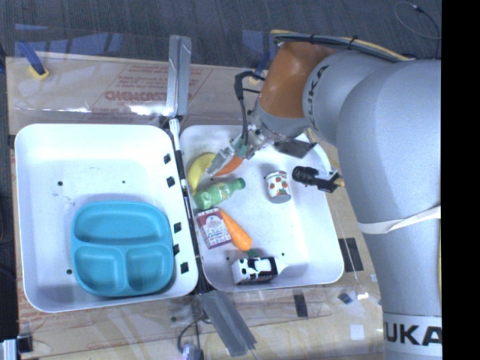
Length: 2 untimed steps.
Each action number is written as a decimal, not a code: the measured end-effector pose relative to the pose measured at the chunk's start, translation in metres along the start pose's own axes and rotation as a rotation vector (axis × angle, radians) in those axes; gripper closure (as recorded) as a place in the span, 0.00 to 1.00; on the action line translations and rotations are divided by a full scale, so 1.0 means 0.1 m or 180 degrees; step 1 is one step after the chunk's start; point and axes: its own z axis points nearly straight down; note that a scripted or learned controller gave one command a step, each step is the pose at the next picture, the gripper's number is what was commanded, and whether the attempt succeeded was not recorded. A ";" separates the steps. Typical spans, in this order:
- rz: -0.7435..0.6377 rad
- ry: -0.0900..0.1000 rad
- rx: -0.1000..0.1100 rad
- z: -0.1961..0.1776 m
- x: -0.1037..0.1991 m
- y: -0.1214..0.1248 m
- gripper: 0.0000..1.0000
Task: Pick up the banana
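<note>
The yellow banana (196, 169) lies curved at the far left side of the right bin (322, 265), against the divider between the bins. My gripper (226, 160) is low over the bin just to the right of the banana, its tip next to the fruit's upper end. A small orange thing (228, 169) shows right at the tip; whether it is held is unclear. The banana's right edge is partly covered by the gripper.
A green bottle (219, 193) lies just below the banana. Further forward lie a red packet (214, 229), a carrot (237, 233) and a black-and-white toy (255, 269). A spotted white cup (277, 186) stands mid-bin. The left bin (45, 145) holds a blue divided tray (124, 248).
</note>
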 end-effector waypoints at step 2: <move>-0.1349 0.0002 0.0018 0.05 0.13 0.09 1.00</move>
